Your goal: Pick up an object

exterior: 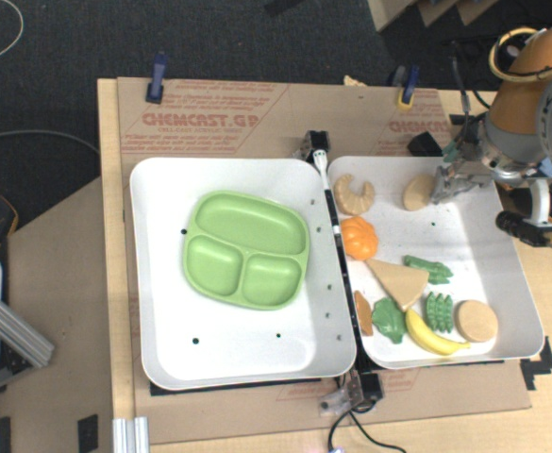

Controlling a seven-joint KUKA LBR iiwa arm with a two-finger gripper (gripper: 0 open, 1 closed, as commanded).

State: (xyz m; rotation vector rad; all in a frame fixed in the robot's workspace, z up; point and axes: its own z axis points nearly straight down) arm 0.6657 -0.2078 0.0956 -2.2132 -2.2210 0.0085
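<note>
Claw (448,185) sits low at the far edge of the right bin (511,281), just beside a tan round piece (415,194); you can't tell how it's set from this slant.

Camera view: the likely target is that tan piece, at the far edge of the right bin, near the croissant (355,194). Nothing visibly sits in the claw, so don't log a hold.

Risks, as a judgement:
- The claw looks beside the tan piece, not over it. Closing there could nudge it toward the croissant or pinch air.
- It's close to the bin's far wall, so a descent may catch the rim.
- The near end of the right bin is crowded: cheese wedge (395,279), banana (431,333), cookie (476,321), broccoli (387,317) and green comb-like toy (438,306) touch or nearly touch. A grab there could catch two things or scatter them.
- The orange (359,239) at the inner edge could roll.

The left bin (162,328) holds the green tray (246,249), mid-bin, flat and wide, probably poor for a pinch.
</note>
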